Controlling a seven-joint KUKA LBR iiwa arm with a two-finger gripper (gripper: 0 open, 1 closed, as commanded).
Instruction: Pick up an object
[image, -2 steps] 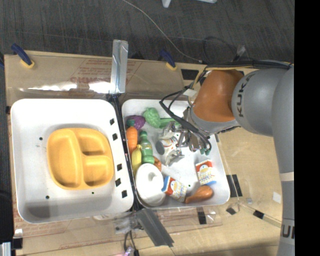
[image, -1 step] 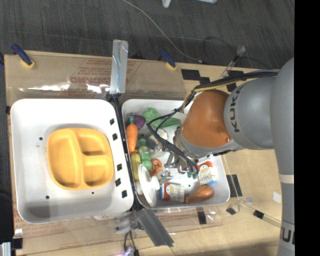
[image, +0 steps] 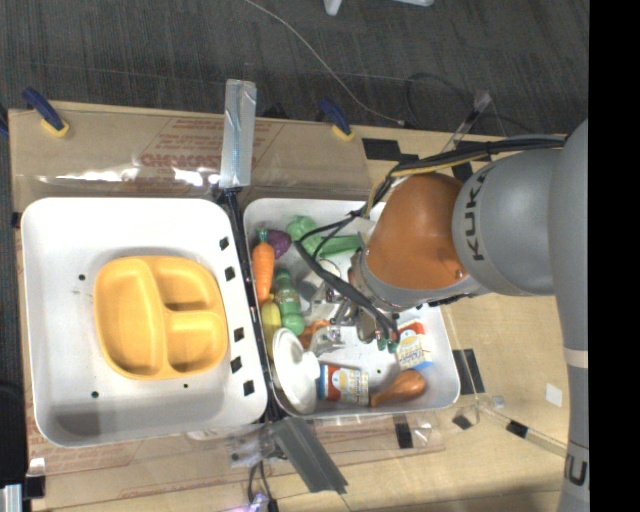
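Note:
The right bin holds a heap of toy food. An orange carrot lies along its left wall, with a purple piece and green pieces above it. Near the bin's front lie a white cup, a red-labelled can, a brown piece and a small white carton. My gripper hangs low over the middle of the heap, just right of a green ball. The orange wrist band hides the objects at the bin's upper right.
The left bin holds a yellow divided tray. Black cables run from the wrist over the right bin's contents. Brown cardboard lies behind the bins, and clamps stand at the bench's far edge.

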